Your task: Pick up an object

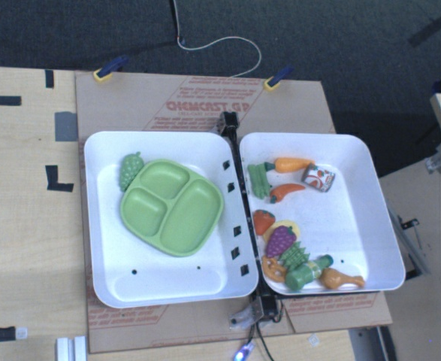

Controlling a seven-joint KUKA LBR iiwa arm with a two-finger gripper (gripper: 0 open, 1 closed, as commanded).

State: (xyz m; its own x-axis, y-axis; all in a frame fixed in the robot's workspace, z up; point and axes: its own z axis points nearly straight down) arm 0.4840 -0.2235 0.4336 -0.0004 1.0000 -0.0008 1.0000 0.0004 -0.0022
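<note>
Toys sat bunched in right bin [355, 201] w/ small can [318, 177] near carrot [291, 164]; tool's state couldn't be told. Risk: crowded pile [295, 258] could cause a slipped or double grab.

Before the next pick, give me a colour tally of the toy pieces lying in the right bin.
Orange: 3, carrot, pepper, gourd
Green: 3, bean pods, leafy piece, cucumber-like piece
Red: 1, tomato-like piece
Purple: 1, grapes
Red and white: 1, can
Total: 9, though the lower pile overlaps.
</note>
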